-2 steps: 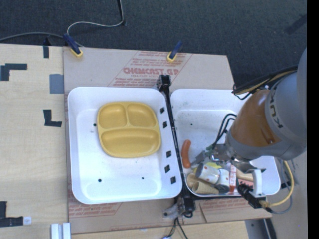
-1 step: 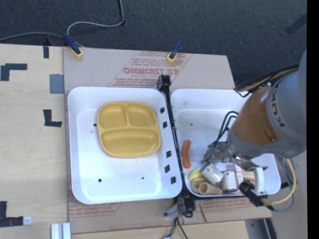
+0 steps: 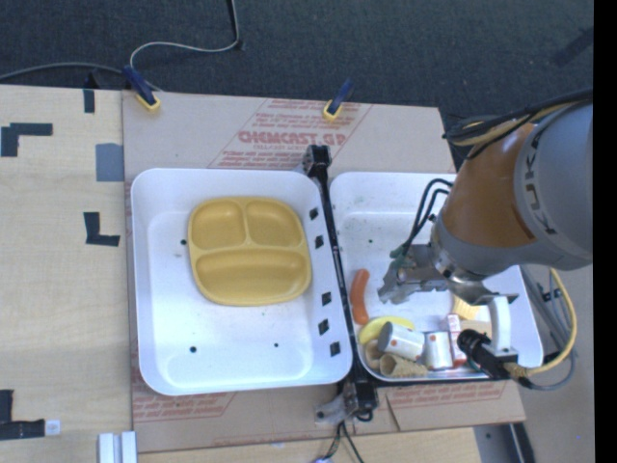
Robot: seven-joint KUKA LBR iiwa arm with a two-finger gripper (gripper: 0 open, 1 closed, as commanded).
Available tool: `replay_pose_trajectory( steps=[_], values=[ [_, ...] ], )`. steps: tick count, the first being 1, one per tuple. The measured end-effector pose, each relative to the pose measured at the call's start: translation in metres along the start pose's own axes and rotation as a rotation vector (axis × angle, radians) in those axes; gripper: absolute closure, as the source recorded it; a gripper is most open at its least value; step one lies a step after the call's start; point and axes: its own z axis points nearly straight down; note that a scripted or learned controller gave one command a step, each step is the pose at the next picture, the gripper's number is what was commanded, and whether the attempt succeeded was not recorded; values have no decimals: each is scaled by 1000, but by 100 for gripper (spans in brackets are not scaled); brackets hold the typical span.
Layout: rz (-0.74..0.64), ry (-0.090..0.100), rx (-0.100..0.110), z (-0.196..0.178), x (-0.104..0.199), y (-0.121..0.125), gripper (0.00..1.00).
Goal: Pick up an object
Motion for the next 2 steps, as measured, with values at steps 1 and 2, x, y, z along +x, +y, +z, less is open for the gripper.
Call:
replay_pose_trajectory(
  steps=[1,2],
  values=[
    [1,-2,-1,-94,-1,0,100],
    [1,-2,-1,-94,-1,0,0]
  ],
)
